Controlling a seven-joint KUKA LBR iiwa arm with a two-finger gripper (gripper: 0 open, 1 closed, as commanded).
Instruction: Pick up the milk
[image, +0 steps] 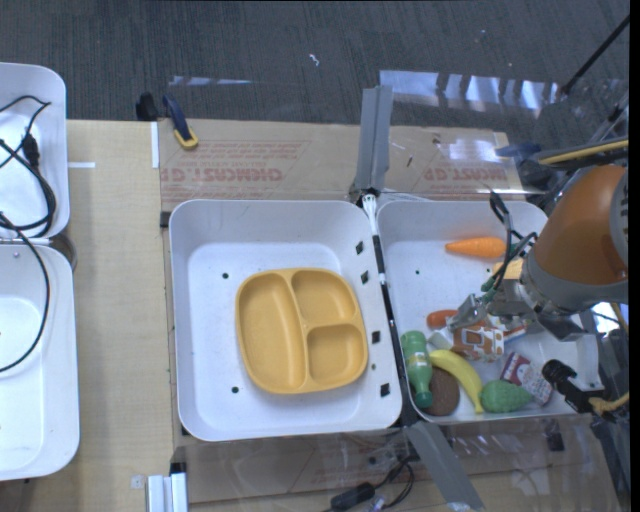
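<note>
milk: small carton with an orange-and-white printed face, lying in the right white bin, roughly mid-bin, just above the yellow banana. It looks tipped on its side, though it's too small to be sure.

gripper: metal two-finger gripper sits right at the carton's upper left edge. Can't tell how wide the jaws are, or whether the carton is between them.

arm: grey with an orange band, reaching in from the right over the same bin.

neighbours: orange carrot near the bin's top, green bottle by the left wall, green leafy piece and a red-and-white packet lower right.

left bin: holds a yellow three-compartment plastic tray.

surface: pale wooden bench with flattened printed cardboard behind the bins.

room: dark grey carpet beyond the bench.
</note>
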